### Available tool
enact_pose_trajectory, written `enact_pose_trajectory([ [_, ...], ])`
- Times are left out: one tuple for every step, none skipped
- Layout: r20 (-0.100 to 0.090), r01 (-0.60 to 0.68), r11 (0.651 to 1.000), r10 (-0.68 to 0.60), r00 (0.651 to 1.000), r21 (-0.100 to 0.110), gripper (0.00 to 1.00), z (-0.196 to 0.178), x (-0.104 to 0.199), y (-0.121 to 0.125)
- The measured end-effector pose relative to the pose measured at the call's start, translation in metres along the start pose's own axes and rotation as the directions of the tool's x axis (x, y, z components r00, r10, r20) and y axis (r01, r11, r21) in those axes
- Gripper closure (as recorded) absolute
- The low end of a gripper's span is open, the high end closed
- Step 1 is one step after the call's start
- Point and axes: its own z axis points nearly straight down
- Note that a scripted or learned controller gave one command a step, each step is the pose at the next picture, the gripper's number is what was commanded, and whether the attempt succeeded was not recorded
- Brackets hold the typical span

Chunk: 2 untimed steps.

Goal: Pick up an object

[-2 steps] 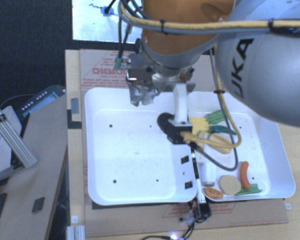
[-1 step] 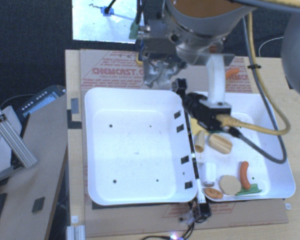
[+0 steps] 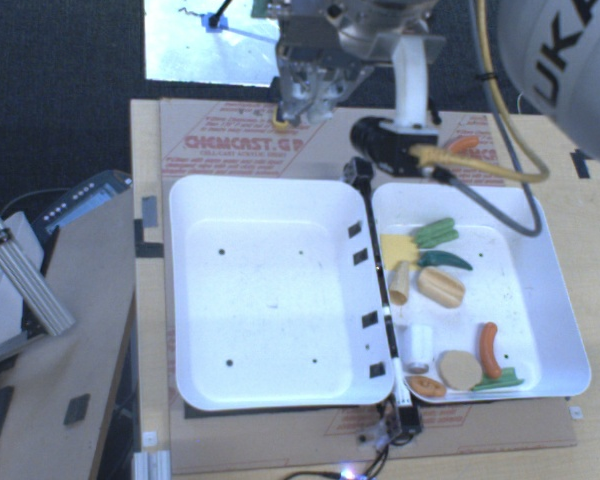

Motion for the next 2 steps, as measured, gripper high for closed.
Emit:
enact_pose_trajectory([
  [0.003, 0.001, 1.0, -0.001, 1.0, 0.009, 1.0, 0.103, 0.0, 0.029],
  [-0.005, 0.005, 1.0, -0.005, 1.0, -0.008, 1.0, -0.007, 0.001, 0.05],
])
